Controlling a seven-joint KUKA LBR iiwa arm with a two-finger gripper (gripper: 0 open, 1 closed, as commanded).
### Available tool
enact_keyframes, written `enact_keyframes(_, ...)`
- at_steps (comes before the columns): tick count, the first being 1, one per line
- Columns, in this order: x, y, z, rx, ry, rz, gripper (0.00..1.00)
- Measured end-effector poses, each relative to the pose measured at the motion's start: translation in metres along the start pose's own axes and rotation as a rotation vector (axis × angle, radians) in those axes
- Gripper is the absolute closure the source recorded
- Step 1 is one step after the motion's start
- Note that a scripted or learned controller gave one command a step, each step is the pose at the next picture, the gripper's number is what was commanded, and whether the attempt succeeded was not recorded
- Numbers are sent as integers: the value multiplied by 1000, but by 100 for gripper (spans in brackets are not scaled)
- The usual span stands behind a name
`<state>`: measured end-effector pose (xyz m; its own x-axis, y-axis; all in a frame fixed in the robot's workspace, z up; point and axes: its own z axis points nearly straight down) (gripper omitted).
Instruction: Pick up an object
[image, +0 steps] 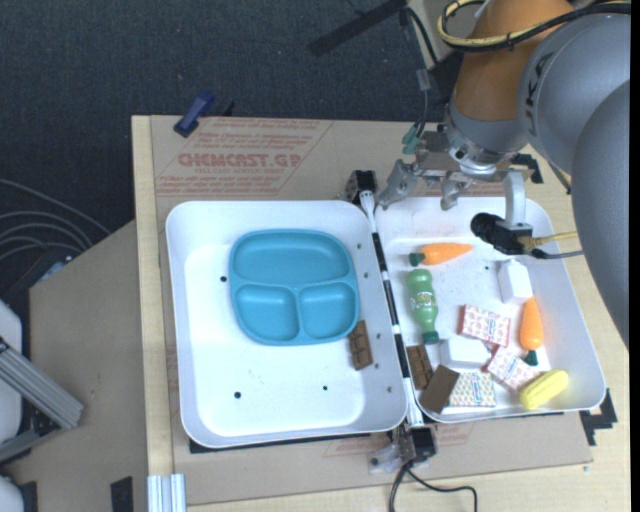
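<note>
Hovering over right bin (570, 300) far rim: end effector (445, 190) (seemingly spread, nothing held); carrot (445, 254) near.

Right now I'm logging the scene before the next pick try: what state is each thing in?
Blue divided tray: flat in left bin, compartments bare.
Green bottle: lying on its side, right bin.
Carrot: lying flat, near the bottle's cap.
Yellow lemon: resting in right bin's front corner.
Gripper: above right bin's back edge, holding nothing.
</note>
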<state>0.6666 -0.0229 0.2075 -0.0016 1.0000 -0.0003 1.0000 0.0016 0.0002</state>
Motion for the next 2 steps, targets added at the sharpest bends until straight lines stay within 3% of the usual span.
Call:
enact_keyframes(1,-53,-1,23,4,0,3,0)
enact_keyframes(2,-80,-1,123,3,0,3,0)
